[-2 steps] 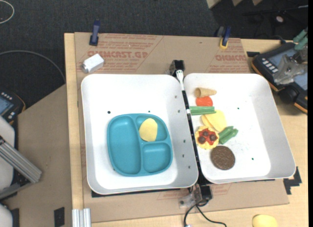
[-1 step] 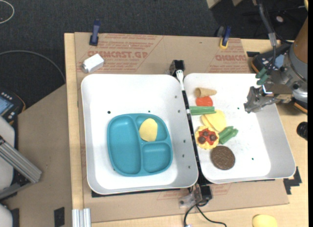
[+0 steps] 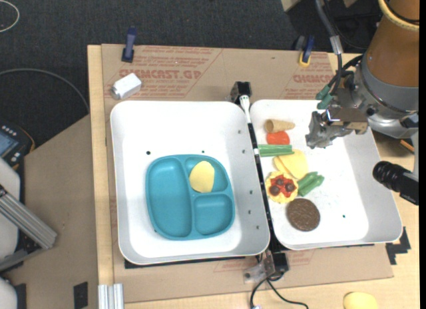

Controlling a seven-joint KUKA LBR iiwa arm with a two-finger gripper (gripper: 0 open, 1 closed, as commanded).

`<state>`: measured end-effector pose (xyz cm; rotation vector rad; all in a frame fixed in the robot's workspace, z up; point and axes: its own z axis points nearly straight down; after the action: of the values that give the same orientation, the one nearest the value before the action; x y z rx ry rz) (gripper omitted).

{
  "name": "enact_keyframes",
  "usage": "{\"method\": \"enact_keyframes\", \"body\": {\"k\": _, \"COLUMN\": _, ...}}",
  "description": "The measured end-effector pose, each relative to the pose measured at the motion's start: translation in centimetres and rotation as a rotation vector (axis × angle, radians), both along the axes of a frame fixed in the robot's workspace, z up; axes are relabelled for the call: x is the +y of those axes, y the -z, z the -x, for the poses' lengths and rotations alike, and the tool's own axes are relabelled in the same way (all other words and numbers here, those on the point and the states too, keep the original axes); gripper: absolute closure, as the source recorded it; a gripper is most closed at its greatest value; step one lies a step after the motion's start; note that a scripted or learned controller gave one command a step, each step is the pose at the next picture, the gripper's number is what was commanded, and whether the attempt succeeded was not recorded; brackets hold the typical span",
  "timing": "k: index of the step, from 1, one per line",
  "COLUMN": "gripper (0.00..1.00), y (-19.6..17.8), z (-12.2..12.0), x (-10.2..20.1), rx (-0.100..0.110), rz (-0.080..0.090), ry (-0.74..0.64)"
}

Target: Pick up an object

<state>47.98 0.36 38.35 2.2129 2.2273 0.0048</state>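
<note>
Approach step, nothing lifted yet. Gripper (image 3: 318, 140) hangs over the right bin (image 3: 359, 234), upper part; whether it is apart or together cannot be told from this angle, and nothing shows in it. Food toys lie just left and below it: cone (image 3: 278, 126), tomato (image 3: 278, 138), bean (image 3: 274, 150), cheese (image 3: 291, 164), pizza (image 3: 281, 186), pickle (image 3: 310, 182), cookie (image 3: 303, 214). Next move, I judge: shift left over one piece, descend, close.

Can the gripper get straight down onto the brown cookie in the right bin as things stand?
Probably yes. The cookie lies flat with nothing on top, just touching the pizza slice. The gripper hovers farther back in the same bin.
</note>
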Motion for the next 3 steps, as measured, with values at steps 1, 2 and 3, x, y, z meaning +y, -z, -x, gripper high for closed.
{"method": "enact_keyframes", "body": {"k": 1, "gripper": 1.00, "y": -3.5, "z": 0.0, "x": 5.0, "rx": -0.003, "rz": -0.001, "ry": 0.000}}
{"method": "enact_keyframes", "body": {"k": 2, "gripper": 1.00, "y": -10.7, "z": 0.0, "x": 4.0, "rx": -0.007, "rz": 0.000, "ry": 0.006}}
{"method": "enact_keyframes", "body": {"k": 3, "gripper": 1.00, "y": 1.1, "z": 0.2, "x": 8.5, "rx": 0.016, "rz": 0.002, "ry": 0.002}}
